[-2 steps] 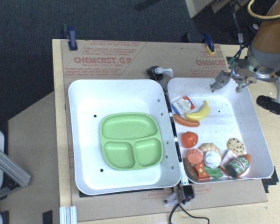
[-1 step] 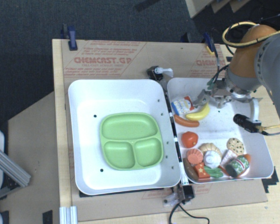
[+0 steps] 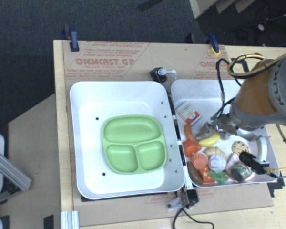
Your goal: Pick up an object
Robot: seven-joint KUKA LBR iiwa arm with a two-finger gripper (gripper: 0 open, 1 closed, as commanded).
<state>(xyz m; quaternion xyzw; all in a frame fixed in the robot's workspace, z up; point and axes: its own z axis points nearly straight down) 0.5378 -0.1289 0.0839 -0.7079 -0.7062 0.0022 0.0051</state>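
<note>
The right bin [image 3: 200, 88] holds a heap of small toy foods: a yellow banana [image 3: 209, 139], an orange carrot [image 3: 188, 133], a red piece [image 3: 199, 160], a white carton [image 3: 187, 112], a cookie [image 3: 239, 147] and several more along the front wall. My gripper [image 3: 214, 128] reaches down into this bin from the right, its metal fingers just above and left of the banana. The arm's orange band [image 3: 255, 93] and grey wrist cover the bin's right part. I see nothing held between the fingers.
The left bin [image 3: 86, 128] carries a green three-compartment plate [image 3: 133, 143]. A black cable [image 3: 221, 87] loops over the right bin's back. Clamps sit at the cardboard-covered bench's rear edge [image 3: 74, 37]. A black-and-white fixture [image 3: 159, 74] stands between the bins at the back.
</note>
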